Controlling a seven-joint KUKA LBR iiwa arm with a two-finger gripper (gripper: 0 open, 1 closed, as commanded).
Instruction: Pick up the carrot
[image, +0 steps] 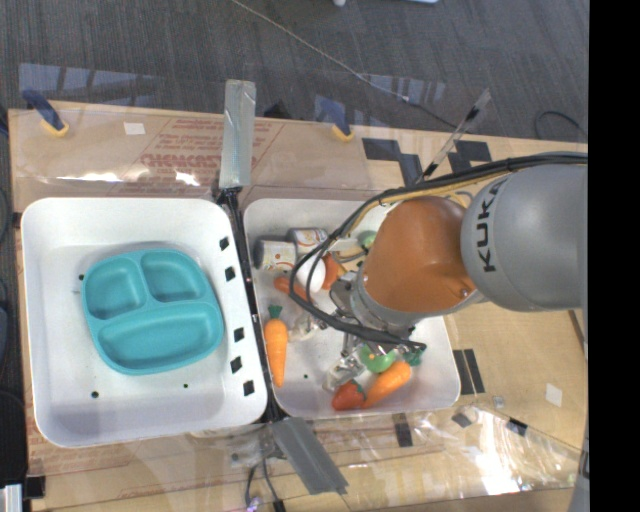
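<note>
We see the counter (130, 150) covered in cardboard and clear film, bearing two shallow white bins side by side. The arm (500, 245) reaches in from the right, its grey body and orange band hanging over the right bin (448, 365) and hiding much of its middle. The left bin (40, 300) holds a teal divided plate (150, 310), lying flat near its centre with three compartments.

In the right bin, the carrot (275, 345) lies along the left wall, green top pointing to the far side and tip towards the near side, apart from the arm. A second carrot-like piece (392, 381) lies tilted near the front wall, touching a red piece (349, 397) at its lower end, with something green (378, 358) just above it. Small packets and other toy food sit near the far wall, partly hidden by cables.

The claw (355, 362) points down below the orange band, just beside the front cluster; it seems to be over those pieces, but we cannot tell how far it is open or whether it has hold of anything.
</note>
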